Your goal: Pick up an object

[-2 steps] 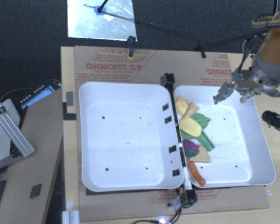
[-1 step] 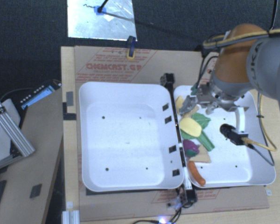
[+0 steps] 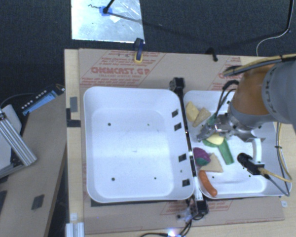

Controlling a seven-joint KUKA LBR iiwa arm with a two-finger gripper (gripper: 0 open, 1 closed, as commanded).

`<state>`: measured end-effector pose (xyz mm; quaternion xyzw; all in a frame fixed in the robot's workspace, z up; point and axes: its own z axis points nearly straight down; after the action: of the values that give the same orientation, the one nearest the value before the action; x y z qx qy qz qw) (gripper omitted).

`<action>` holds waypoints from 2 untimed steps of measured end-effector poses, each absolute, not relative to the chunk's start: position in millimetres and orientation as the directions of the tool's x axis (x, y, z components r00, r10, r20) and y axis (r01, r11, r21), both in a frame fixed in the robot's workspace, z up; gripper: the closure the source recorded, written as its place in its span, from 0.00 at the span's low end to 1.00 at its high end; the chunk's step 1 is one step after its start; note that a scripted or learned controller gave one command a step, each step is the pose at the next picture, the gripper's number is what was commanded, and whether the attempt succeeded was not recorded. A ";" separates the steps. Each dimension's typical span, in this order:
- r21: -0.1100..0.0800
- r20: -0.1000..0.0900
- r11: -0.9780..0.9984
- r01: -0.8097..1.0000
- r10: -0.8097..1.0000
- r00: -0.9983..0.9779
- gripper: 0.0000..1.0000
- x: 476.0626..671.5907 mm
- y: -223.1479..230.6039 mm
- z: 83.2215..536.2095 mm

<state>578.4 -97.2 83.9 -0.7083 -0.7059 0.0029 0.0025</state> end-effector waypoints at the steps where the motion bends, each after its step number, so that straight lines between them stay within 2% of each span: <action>1: 0.003 -0.001 0.002 1.000 1.000 -0.002 1.00 582.3 -94.1 100.6; 2: -0.006 0.002 0.006 1.000 1.000 -0.006 1.00 643.5 -93.0 139.1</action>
<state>643.5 -93.0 139.1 -0.7052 -0.7090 0.0015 0.0027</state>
